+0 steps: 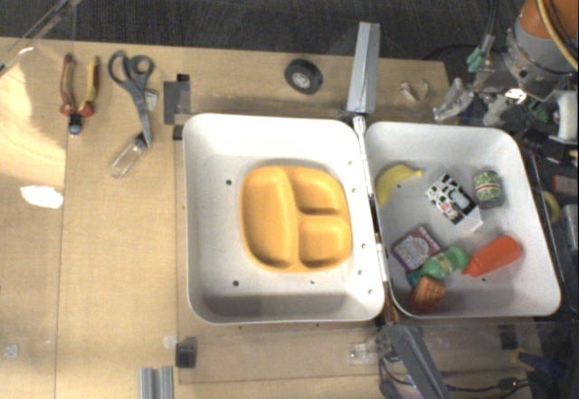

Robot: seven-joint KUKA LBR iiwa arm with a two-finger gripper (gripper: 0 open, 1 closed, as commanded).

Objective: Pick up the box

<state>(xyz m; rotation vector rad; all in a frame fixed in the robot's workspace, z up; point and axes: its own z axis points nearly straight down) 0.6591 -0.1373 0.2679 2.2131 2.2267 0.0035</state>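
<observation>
Inside the right bin (534,298), the box (450,200) (white with black patches) lies near its centre, a green can (488,187) at its 2 o'clock. Up at the bin's 1 o'clock, the claw (470,94) hangs over the bench (99,280); its state I cannot tell.

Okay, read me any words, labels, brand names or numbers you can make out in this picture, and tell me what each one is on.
No text is legible.
Black-and-white patterned box: bold print, too blurred to read.
Pink-purple packet: printed face, too small to read.
Small green can: label band, blurred.
Yellow divided tray, scissors and tape roll: no markings visible.
</observation>
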